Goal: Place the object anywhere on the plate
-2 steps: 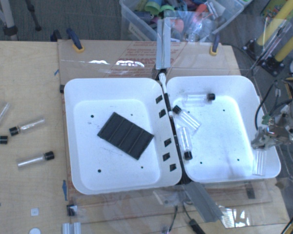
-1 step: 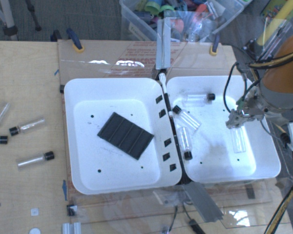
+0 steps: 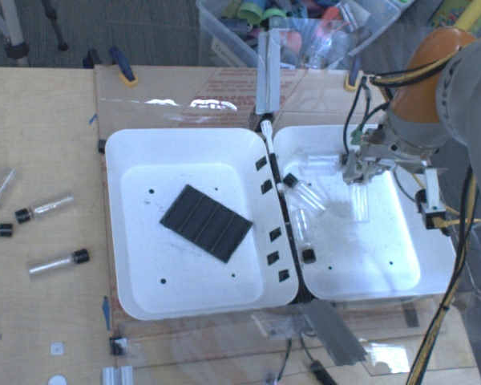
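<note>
A black ridged plate (image 3: 206, 222) lies tilted on the floor of the left bin (image 3: 128, 155). In the right bin (image 3: 401, 275), clear vials with black caps lie near the divider: one (image 3: 303, 192) at the upper left, another (image 3: 302, 233) below it. A third clear vial (image 3: 359, 205) sits just under my gripper (image 3: 357, 175), which hangs low over the upper middle of the right bin. The wrist blocks the view, so I cannot tell whether that vial is touched or held.
A divider with black clips (image 3: 272, 207) separates the bins. Several loose vials (image 3: 58, 261) lie on the wooden bench to the left. A clear tub of colourful toys (image 3: 305, 14) stands behind the bins. Cables (image 3: 453, 239) hang by the right bin's right edge.
</note>
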Action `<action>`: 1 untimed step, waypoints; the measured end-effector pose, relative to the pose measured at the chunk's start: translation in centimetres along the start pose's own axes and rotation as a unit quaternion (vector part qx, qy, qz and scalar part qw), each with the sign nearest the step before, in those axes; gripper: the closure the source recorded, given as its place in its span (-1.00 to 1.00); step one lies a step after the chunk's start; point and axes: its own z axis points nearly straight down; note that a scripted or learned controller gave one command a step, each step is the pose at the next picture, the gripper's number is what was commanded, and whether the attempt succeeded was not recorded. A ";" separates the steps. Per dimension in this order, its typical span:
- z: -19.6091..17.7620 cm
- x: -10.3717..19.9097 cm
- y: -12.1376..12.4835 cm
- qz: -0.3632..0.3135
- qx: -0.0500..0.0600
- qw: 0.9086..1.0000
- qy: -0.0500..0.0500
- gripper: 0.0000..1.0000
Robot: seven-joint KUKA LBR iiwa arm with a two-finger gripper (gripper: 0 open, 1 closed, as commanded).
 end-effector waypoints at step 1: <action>-4.1 6.9 1.8 -0.123 -0.002 0.992 0.000 1.00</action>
